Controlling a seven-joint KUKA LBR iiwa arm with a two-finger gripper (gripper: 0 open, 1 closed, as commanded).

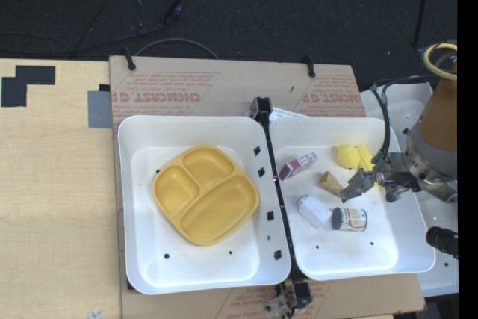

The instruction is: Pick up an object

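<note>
- Camera view: worktop [52, 198] of pale wood, cardboard sheet [224, 90] under two white bins.
- Left bin [142, 258] holds a yellow divided plate [206, 194], three compartments, lying flat near the middle.
- Right bin [373, 254] holds several small things: a small purple-labelled tube [297, 165] near the divider; a yellow soft object [353, 156] toward the far right; a tan wedge-shaped piece [329, 181] just beside the tool; a pale wrapped item [313, 211] touching a dark-capped small jar [349, 219] lying on its side.
- Arm [441, 123] reaches in from the right, orange band visible.
- Tool [360, 183] low over the right bin, between the yellow object and the jar; whether it is released or clenched, cannot tell. Nothing visibly held.
</note>
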